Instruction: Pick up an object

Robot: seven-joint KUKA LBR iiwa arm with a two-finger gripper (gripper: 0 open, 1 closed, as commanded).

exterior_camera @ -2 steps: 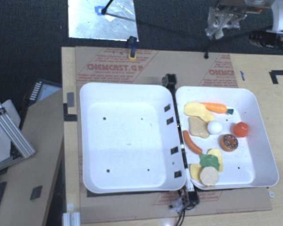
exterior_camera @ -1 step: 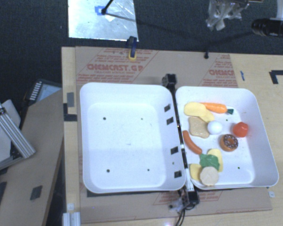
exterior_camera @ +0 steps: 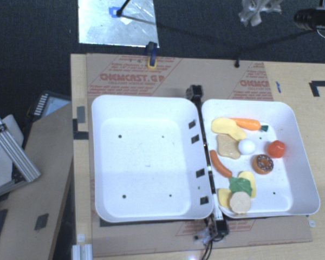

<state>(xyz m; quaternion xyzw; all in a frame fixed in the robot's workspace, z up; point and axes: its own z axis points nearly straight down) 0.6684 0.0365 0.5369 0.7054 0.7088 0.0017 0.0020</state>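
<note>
The right bin (exterior_camera: 300, 161) holds several toy foods. An orange carrot (exterior_camera: 245, 123) and a yellow piece (exterior_camera: 227, 126) lie at its far side. A tan bread slice (exterior_camera: 228, 146), a white egg (exterior_camera: 246, 146) and a red tomato (exterior_camera: 276, 148) sit across the middle. Nearer are a chocolate donut (exterior_camera: 263, 163), a reddish sausage (exterior_camera: 220, 163), a green leaf (exterior_camera: 240, 185) and a round beige disc (exterior_camera: 240, 202). My gripper (exterior_camera: 257, 8) hangs high at the top right, beyond the bench's far edge and well away from the bins.
The left bin (exterior_camera: 100, 145) sits beside the right one, joined by black clips (exterior_camera: 196, 140). A shiny metal sheet (exterior_camera: 117, 14) lies on the dark floor at the back. A metal frame (exterior_camera: 8, 150) stands at the left. A cable (exterior_camera: 211, 234) runs at the front.
</note>
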